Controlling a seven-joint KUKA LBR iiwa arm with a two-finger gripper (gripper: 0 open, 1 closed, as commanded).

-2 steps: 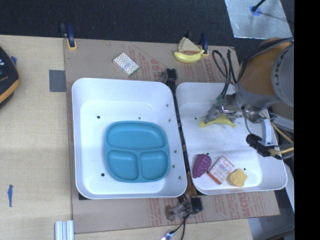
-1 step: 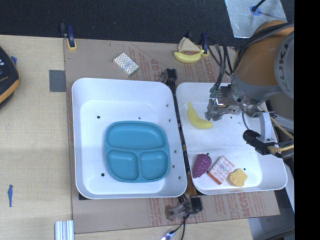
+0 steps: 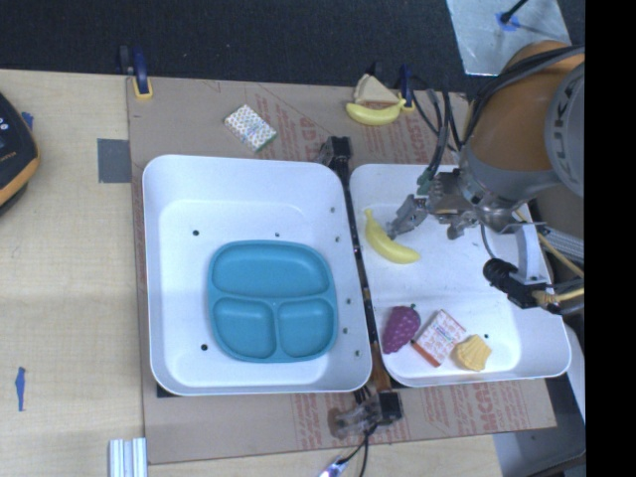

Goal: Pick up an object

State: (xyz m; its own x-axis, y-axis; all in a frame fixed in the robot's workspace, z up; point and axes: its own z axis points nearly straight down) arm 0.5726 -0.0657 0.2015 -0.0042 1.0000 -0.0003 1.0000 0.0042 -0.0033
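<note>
My gripper (image 3: 431, 223) hangs over the upper part of the right bin (image 3: 542, 361), its two fingers spread open with nothing between them. The left fingertip (image 3: 401, 219) is just above and right of a yellow banana (image 3: 389, 243) lying near the bin's left wall. Toward the front of this bin lie a purple bunch of grapes (image 3: 400, 327), a red and white packet (image 3: 438, 337) and a small yellow piece (image 3: 472, 353). The grey arm with its orange band (image 3: 527, 107) comes in from the upper right.
The left bin (image 3: 164, 192) holds a teal divided plate (image 3: 272, 299). Behind the bins, on the cardboard, lie another banana with a sandwich wedge (image 3: 376, 104) and a small patterned packet (image 3: 249, 126). A black and orange device (image 3: 12, 152) sits at the far left.
</note>
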